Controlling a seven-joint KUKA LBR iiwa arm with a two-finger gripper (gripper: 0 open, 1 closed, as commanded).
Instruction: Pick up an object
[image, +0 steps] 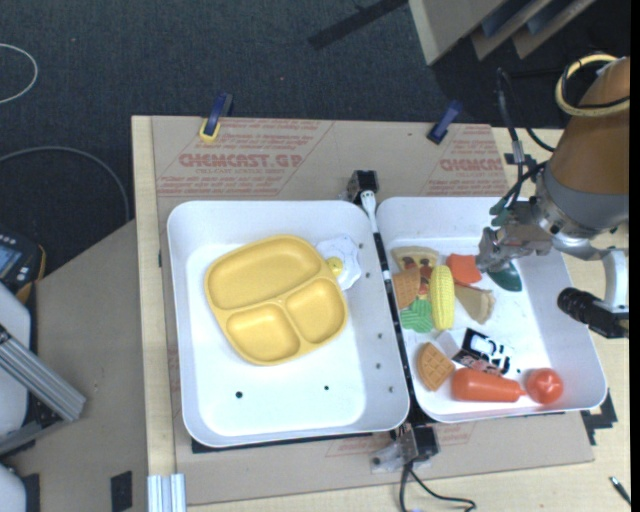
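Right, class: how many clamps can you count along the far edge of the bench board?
2. A yellow and blue clamp grips the far edge above the left bin; a blue clamp grips it above the right bin.

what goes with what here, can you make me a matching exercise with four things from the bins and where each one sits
Things:
1. yellow divided plate
2. tomato
3. corn cob
4. gripper

Places:
A. front right corner of the right bin
B. left bin
C. over the back of the right bin
D. left part of the right bin, among the toy food

Pairs: 1-B, 2-A, 3-D, 4-C
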